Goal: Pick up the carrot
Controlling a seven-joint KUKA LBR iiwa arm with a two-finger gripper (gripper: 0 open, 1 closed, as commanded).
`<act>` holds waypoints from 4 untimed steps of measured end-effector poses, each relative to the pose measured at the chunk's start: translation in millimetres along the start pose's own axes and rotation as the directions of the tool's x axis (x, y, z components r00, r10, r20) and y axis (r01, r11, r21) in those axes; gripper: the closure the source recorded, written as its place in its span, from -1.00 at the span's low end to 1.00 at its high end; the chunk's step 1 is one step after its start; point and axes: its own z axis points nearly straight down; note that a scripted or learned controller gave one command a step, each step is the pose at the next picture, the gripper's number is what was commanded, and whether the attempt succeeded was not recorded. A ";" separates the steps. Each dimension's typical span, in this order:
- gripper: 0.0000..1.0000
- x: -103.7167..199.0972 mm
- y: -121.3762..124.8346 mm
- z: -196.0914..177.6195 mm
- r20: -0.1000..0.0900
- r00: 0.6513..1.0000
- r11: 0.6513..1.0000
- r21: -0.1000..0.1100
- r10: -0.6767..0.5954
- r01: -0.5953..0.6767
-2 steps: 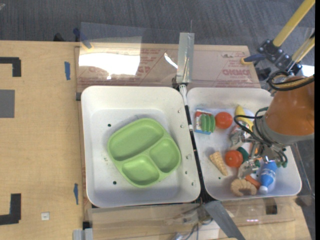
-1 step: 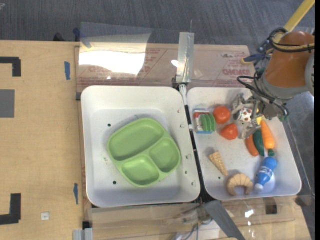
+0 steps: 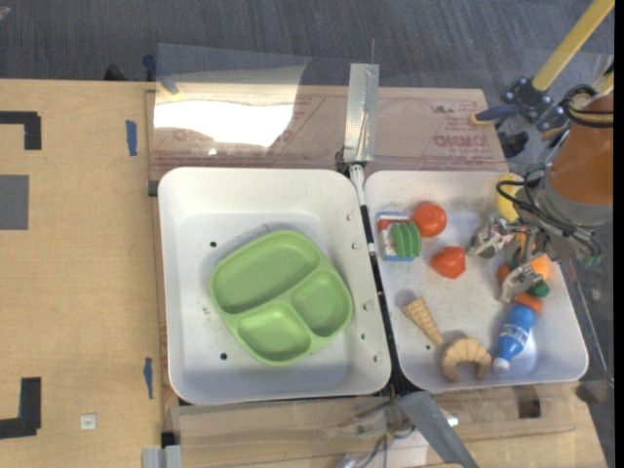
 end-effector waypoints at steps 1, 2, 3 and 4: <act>1.00 -5.2 -1.2 -14.8 0.016 1.000 1.000 0.009 0.002 -0.002; 1.00 4.5 -2.0 -17.8 -0.002 0.976 0.976 0.005 -0.217 0.217; 1.00 -45.5 88.3 -26.1 -0.002 0.988 0.988 -0.001 -0.151 0.151; 1.00 -48.5 31.2 -246.6 0.004 0.944 0.944 0.015 -0.330 0.330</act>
